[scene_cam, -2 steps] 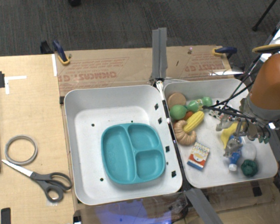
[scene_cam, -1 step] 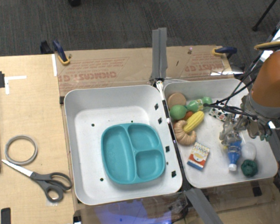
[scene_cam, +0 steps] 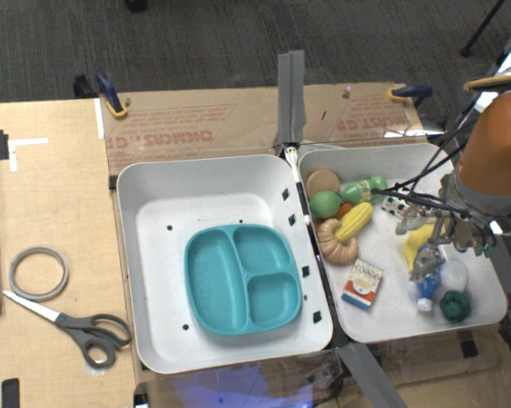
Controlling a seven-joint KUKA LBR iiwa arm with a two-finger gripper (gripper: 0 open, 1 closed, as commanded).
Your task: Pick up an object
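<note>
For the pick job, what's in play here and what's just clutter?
In play: yellow toy corn cob, green toy apple, small picture carton, dark green ball, tool over right white bin.
Clutter: teal divided plate, grey-handled scissors, tape roll.

Two bins sat side by side on the bench (scene_cam: pixel 42 171). Left bin (scene_cam: pixel 149 198) held a divided tray (scene_cam: pixel 242 279). Right bin (scene_cam: pixel 397 324) held a corn cob (scene_cam: pixel 354 221), with a small carton (scene_cam: pixel 362 285) in front of it and a banana (scene_cam: pixel 417 243) to the right. Scissors (scene_cam: pixel 76 325) lay left of the bins, in front of a tape roll (scene_cam: pixel 38 272).
</note>
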